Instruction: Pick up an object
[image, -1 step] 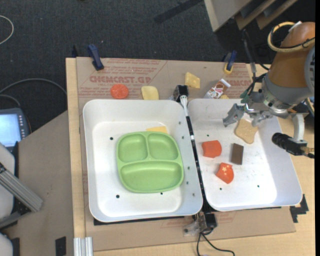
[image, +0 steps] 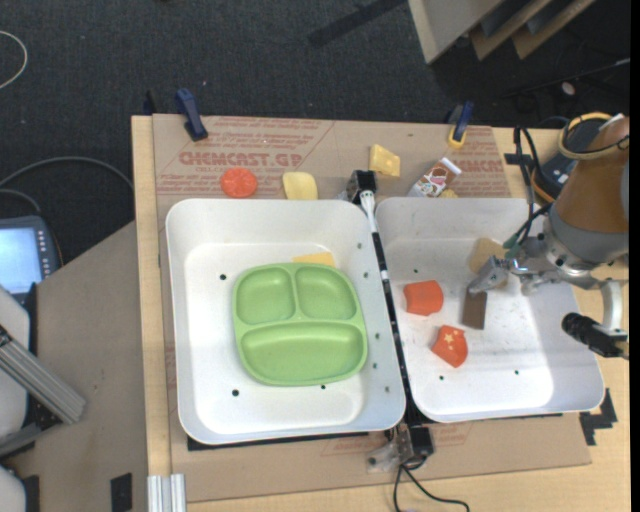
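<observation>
View from above of 2 shallow white bins side by side on the surface. The grey arm with its orange band enters from the right and carries the claw over the rear half of the right bin; whether the claw is spread or pressed together cannot be told. A brown block lies in the right bin just below the claw tip, seemingly touching it, though a grasp cannot be confirmed. A tan block sits just behind the claw. To the left are an orange-red block and an orange-red wedge, apart from each other. The left bin holds a green 3-compartment plate, with a yellow piece at its rear edge. Behind the bins, on the surface, lie an orange-red disc, a yellow lump, a yellow wedge and a small red-and-white carton.
</observation>
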